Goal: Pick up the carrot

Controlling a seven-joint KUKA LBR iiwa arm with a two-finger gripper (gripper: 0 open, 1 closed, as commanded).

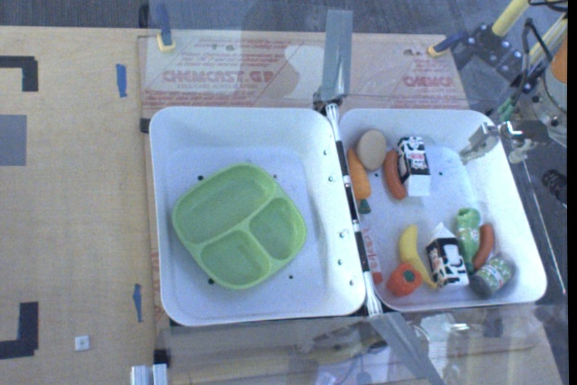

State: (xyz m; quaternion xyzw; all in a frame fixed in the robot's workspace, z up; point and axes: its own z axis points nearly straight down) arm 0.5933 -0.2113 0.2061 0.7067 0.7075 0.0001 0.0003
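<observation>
The carrot (359,176) is a short orange piece with a small green tip. It lies lengthwise along the left wall of the right bin (527,230), just below a beige egg-shaped item (370,147). My gripper (476,145) hangs over the right bin's upper right part, well to the right of the carrot and apart from it. Nothing can be seen held in it. A red sausage (393,174) and a small black-and-white carton (414,165) lie between the carrot and the gripper.
The left bin (180,284) holds a green divided plate (239,224). The right bin's lower half holds a banana (410,246), a tomato (404,280), a second carton (446,259), a green item (467,230), another sausage (487,244) and a can (491,275).
</observation>
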